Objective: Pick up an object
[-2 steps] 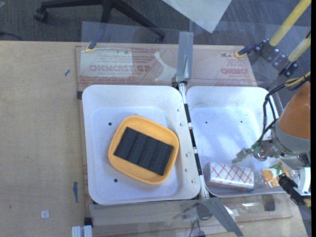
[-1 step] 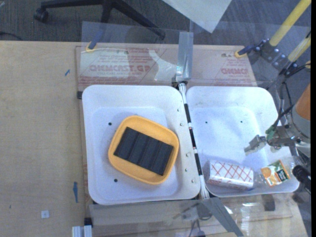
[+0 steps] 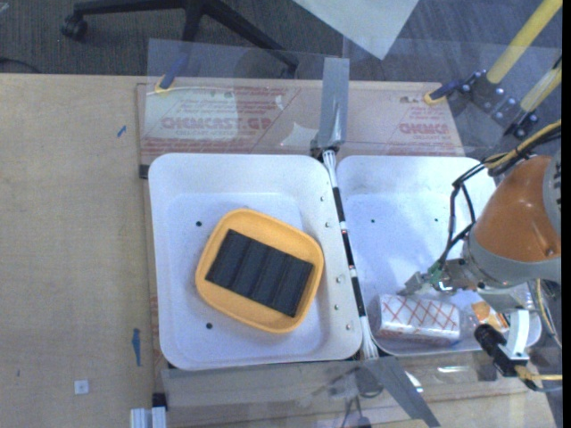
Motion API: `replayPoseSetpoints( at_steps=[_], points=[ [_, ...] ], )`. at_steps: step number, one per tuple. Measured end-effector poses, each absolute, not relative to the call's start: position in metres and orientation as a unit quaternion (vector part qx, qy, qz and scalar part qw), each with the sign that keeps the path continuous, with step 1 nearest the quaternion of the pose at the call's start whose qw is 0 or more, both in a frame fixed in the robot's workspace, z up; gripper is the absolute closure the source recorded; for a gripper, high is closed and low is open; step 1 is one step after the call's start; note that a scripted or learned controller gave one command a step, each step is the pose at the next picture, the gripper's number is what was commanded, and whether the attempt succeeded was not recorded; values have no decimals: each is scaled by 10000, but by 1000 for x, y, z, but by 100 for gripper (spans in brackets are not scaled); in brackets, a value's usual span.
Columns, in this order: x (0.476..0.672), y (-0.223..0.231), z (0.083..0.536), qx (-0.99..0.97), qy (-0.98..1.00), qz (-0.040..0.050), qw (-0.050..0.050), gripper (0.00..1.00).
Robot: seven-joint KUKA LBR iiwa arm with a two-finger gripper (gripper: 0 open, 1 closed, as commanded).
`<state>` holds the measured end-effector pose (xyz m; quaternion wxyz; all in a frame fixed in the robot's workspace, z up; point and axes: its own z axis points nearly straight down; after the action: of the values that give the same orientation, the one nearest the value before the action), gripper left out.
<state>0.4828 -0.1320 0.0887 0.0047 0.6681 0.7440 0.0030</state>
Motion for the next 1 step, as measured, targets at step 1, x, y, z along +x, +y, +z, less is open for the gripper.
replayPoseSetpoints(
  at_steps=[1],
  points=[
    [512,-127,89,6429,7659,14,40,0]
  ],
)
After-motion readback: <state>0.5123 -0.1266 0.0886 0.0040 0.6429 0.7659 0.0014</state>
